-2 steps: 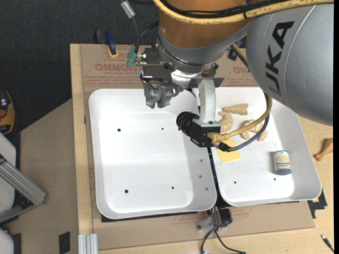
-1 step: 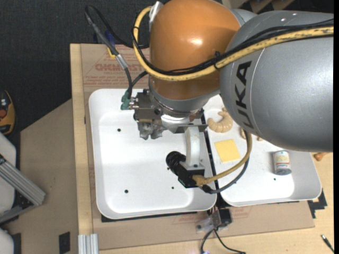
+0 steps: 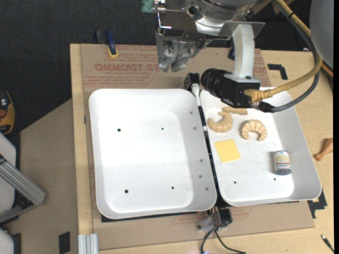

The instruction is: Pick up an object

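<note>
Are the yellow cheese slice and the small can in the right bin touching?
Apart. The camera view shows bare white bin floor between the cheese slice and the can, which lies nearer the right bin's right edge.

Two bins [image 3: 143, 157] of smooth white plastic with a soft sheen sit on a matt brown cardboard sheet [image 3: 85, 115] printed in red. Two croissants [image 3: 255, 129] look glossy tan; a flat yellow slice [image 3: 228, 151] looks matt; a small can [image 3: 282, 162] shines.
</note>
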Tool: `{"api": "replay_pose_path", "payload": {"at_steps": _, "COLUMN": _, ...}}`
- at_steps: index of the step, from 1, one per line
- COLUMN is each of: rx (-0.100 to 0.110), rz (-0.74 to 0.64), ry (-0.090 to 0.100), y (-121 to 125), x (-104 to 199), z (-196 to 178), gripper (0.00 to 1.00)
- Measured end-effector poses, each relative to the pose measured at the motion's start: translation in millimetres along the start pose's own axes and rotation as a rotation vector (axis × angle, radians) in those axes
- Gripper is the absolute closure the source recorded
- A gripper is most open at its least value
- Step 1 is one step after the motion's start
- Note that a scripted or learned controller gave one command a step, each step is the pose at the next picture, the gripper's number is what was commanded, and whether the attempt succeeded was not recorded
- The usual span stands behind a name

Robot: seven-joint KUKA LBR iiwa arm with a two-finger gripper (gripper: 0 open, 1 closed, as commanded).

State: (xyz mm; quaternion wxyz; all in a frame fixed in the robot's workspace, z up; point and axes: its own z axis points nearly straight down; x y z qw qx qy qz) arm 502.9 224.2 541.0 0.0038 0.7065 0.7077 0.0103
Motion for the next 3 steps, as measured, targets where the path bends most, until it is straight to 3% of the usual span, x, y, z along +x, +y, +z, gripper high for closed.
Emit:
{"api": "replay_pose_path", "payload": {"at_steps": 1, "rx": 0.036, "rz": 0.003, "ry": -0.016, "y": -29, "x": -1, "z": 147, "gripper": 1.00}}
{"api": "replay_pose_path", "payload": {"at_steps": 2, "rx": 0.003, "rz": 0.001, "ry": -0.002, "y": 10, "x": 0, "z": 14, "gripper": 1.00}}
{"api": "replay_pose_path", "payload": {"at_steps": 3, "rx": 0.035, "rz": 0.002, "ry": -0.015, "y": -29, "x": -4, "z": 142, "gripper": 1.00}}
